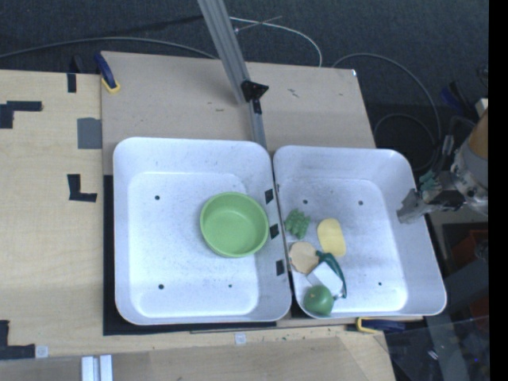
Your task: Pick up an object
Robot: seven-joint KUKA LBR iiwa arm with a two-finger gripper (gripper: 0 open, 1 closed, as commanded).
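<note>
**Arm waits at the edge, nothing picked yet**

The gripper (414,205) hangs at the right rim of the right bin (373,165), up off the floor of the bin and well apart from anything it could take. Nothing sits between its fingers, and from this angle I cannot tell whether they are spread or closed. So by my reading the pick has not begun: the whole job is ahead, meaning the reach in, the descent, the close and the lift.

The candidates cluster at the left front of that right bin. There is a bumpy dark green piece (298,224) like a broccoli floret, a smooth yellow oval (331,237) just beside it, and a pale tan rounded lump (303,256) below. A white block with a teal strap (329,275) lies touching the lump, and a glossy green ball (319,299) sits near the front wall. They look like small plastic toys, packed close together.

Over in the left bin (151,165) sits a light green bowl (233,225), round, smooth and upright, alone on the speckled white floor.
</note>
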